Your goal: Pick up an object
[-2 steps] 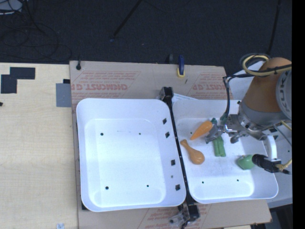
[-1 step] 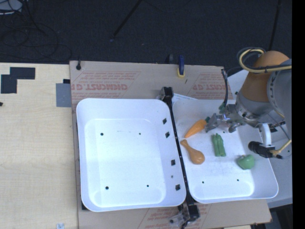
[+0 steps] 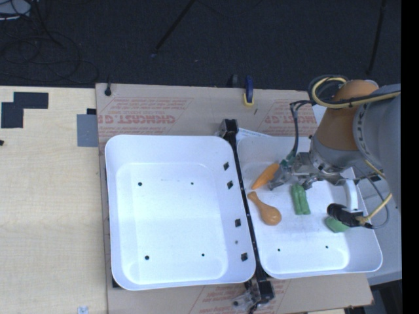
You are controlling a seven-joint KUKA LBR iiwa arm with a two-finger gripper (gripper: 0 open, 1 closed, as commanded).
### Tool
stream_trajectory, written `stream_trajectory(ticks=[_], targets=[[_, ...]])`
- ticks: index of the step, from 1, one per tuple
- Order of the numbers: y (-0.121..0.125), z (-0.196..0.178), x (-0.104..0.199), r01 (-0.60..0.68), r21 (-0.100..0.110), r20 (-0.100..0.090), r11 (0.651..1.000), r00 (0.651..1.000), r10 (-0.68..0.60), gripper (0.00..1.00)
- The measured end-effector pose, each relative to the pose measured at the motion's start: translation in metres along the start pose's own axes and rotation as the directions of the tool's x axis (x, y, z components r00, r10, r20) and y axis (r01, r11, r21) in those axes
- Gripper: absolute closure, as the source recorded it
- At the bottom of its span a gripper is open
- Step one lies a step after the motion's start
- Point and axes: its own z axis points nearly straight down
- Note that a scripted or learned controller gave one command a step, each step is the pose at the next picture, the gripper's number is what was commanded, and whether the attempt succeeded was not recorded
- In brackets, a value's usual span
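Step in hand, prob.: approach to grasp. Claw (image 3: 292,175) low in right bin (image 3: 314,261), between orange carrot-shaped piece (image 3: 266,174) and green block (image 3: 300,200), near both. Claw opening: cannot tell; no obj. seen in grip. Next: centre on one obj., close, lift vert.; chk nearby orange gourd (image 3: 265,210) not nudged.

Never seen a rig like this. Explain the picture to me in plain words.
This is one camera fixed above a bench, looking down at a slant. The grey robot arm reaches in from the right, and its hand is over the right white bin. That bin holds an orange carrot-shaped piece, an orange pear-shaped piece, a green block and a second green piece. A left white bin sits beside it. I cannot tell whether the hand holds anything.
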Motion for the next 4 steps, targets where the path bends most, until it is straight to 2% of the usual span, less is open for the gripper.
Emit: stream_trajectory(ticks=[1,2,3,4], targets=[[0.001,-0.011,-0.002,-0.002,-0.001,0.002,1.000,1.000,0.002,1.00],[0.032,-0.099,0.057,0.005,-0.014,0.001,1.000,1.000,-0.005,1.00],[-0.046,-0.113,-0.046,-0.013,-0.001,0.007,1.000,1.000,0.013,1.00],[-0.013,-0.192,0.099,0.013,-0.013,-0.002,1.000,1.000,-0.013,1.00]])
